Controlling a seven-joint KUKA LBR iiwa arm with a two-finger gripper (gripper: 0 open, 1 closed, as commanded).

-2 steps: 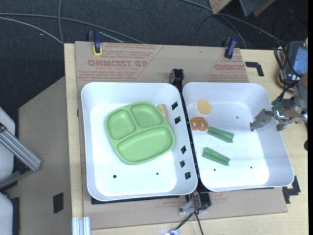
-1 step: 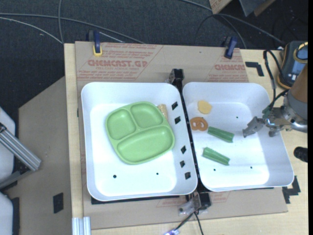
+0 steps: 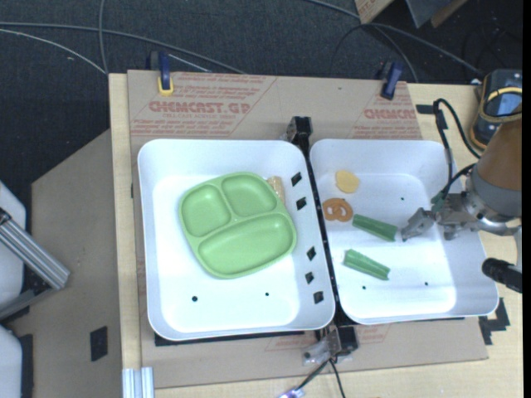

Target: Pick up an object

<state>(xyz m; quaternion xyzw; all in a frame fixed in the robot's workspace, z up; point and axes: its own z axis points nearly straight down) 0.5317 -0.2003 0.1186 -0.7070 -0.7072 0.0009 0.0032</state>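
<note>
Gripper [image 3: 412,226] low over the right bin [image 3: 431,305], fingers spread and gripping nothing.

Just left of its fingertips, a green stick [image 3: 374,227]; below that, a second green piece [image 3: 366,264]. Upper left of the stick, an orange ring [image 3: 337,210] and yellow disc [image 3: 347,182].

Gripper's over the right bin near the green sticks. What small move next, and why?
Probably a short shift left and down onto the upper green stick. The gripper sits just off the stick's right end with nothing visible between its fingers, so it isn't yet over the piece. The lower green stick and the pretzel lie farther away.
</note>
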